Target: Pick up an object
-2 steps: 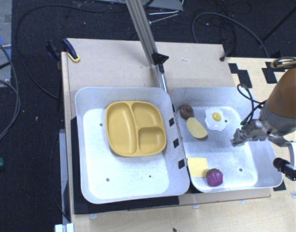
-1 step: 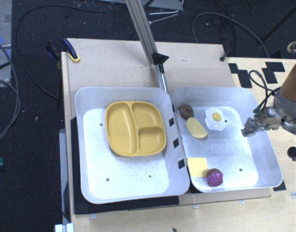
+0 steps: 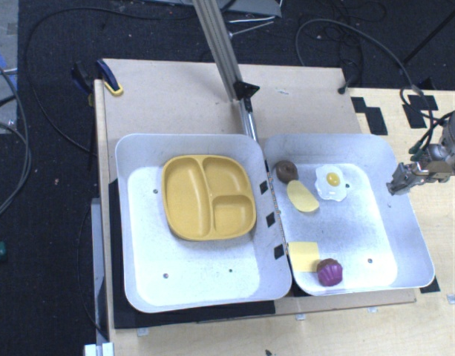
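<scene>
Hovering jaws (image 3: pixel 402 180) (right rim) beside bin (image 3: pixel 405 232) with 5 toys.

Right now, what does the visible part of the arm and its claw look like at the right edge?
The claw is a small grey metal piece with dark fingertips, blurred at this size. Behind it sits a pale grey wrist block, with thin dark cables looping above it. The picture is too coarse to make out any markings.

glossy plastic tray (image 3: pixel 209 197), matt white bins (image 3: pixel 197 284)
</scene>
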`<state>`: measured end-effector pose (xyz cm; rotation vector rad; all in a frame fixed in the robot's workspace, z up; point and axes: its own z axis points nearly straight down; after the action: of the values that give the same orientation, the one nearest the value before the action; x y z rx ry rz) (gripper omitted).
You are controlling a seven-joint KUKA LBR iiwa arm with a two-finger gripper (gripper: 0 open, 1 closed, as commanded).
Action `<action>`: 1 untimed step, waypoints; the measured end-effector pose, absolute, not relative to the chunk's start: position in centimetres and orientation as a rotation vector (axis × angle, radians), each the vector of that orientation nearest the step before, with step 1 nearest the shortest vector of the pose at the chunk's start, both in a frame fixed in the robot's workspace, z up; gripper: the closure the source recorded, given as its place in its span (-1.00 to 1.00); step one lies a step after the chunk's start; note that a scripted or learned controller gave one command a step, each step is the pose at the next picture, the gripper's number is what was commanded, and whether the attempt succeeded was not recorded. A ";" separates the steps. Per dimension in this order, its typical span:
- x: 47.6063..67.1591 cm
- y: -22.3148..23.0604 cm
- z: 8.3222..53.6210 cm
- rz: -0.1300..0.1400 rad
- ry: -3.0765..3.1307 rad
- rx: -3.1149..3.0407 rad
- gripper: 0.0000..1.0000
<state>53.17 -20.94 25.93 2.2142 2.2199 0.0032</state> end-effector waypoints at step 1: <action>53.2 -20.9 27.1 0.001 2.223 2.217 1.00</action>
<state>53.23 -20.94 27.07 2.2171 2.2226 0.0010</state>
